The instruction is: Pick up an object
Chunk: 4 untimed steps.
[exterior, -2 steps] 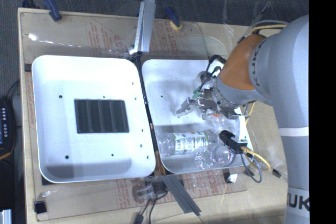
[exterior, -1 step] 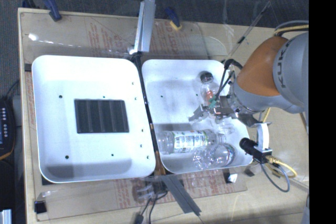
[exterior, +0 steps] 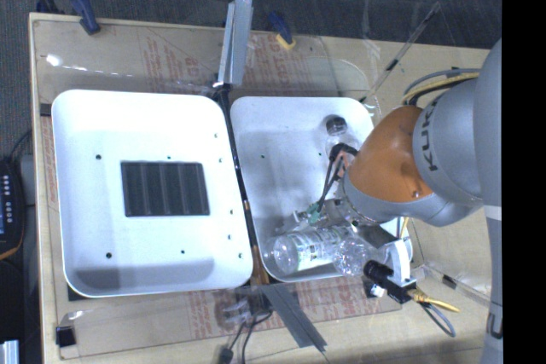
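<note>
A clear plastic bottle [exterior: 317, 252] lies on its side along the near wall of the right bin [exterior: 273, 149]. A small dark round object [exterior: 335, 125] sits near that bin's far right corner. A dark ridged rectangular block [exterior: 165, 188] lies flat in the middle of the left bin [exterior: 85, 124]. My gripper [exterior: 314, 215] reaches down into the right bin from the right, just above the bottle's upper side, with the orange-banded wrist [exterior: 388, 166] covering much of it. Whether it touches the bottle is hidden.
Both bins stand side by side on a wooden bench [exterior: 51, 55], split by a dark divider [exterior: 239, 175]. A metal bar [exterior: 235, 38] rises behind the bins. Blue clamps [exterior: 85, 13] hold the bench's far edge.
</note>
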Each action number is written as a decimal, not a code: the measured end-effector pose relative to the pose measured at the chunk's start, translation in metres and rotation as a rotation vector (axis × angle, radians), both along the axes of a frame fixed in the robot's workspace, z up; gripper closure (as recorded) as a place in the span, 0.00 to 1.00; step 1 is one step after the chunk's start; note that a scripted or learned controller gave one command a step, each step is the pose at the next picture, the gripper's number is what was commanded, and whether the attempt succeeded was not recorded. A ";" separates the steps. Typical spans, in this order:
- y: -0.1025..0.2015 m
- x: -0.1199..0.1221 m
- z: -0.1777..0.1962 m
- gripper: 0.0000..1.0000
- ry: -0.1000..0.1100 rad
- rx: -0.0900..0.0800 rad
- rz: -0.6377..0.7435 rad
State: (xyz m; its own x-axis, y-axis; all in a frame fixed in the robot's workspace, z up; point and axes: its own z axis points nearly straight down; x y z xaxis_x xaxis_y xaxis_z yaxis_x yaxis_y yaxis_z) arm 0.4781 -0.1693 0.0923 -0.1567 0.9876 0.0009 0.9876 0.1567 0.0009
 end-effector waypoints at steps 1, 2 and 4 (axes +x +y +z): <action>-0.040 0.001 0.002 0.00 -0.003 0.001 -0.014; -0.037 0.036 0.052 0.00 0.001 -0.001 0.063; -0.037 0.118 0.069 0.00 0.001 -0.001 0.082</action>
